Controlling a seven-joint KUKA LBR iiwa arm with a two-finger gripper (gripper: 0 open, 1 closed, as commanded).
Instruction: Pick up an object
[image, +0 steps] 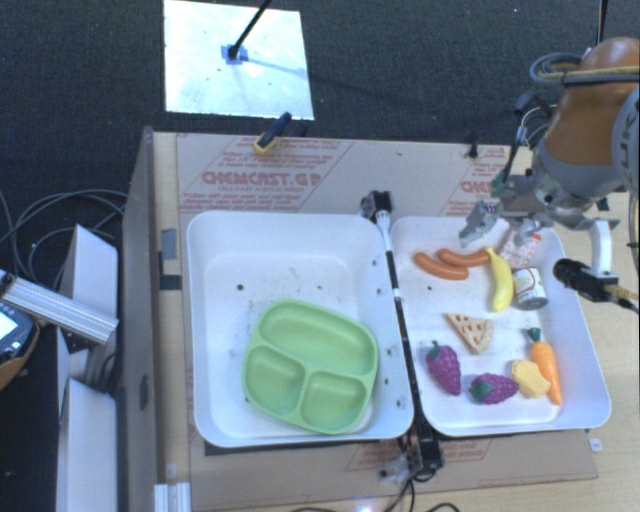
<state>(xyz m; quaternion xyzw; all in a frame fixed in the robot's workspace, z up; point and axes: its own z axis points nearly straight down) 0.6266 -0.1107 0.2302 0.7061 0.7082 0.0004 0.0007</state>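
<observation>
Nearest to us, well to the left of the hand and below it, sits a green divided plate (311, 367) in the left bin (215, 300), its three compartments facing up. We see the two white bins meeting along a dark seam, with the right bin (580, 350) carrying all the toy food.

Moving rightward, just below and left of the hand lie two sausages (452, 262), one orange and one redder, touching each other. Further below the hand we find a pizza slice (471, 331), and beyond it a purple grape bunch (444, 367) with a second purple bunch (492, 387) lying on its side near the bin's front wall. A yellow banana (500, 281) stands directly under the hand, running away from it toward the front. Just right of the banana a small can (529, 287) lies tipped (its label is too blurred to read). Below and right of the hand are a yellow chunk (529, 379) and an orange carrot (544, 366), touching.

Our hand (497, 228) hovers over the far part of the right bin, above the banana's upper end. Its two fingers (478, 222) stand apart with nothing between them.

The table (300, 170) under both bins is covered with printed cardboard.
</observation>
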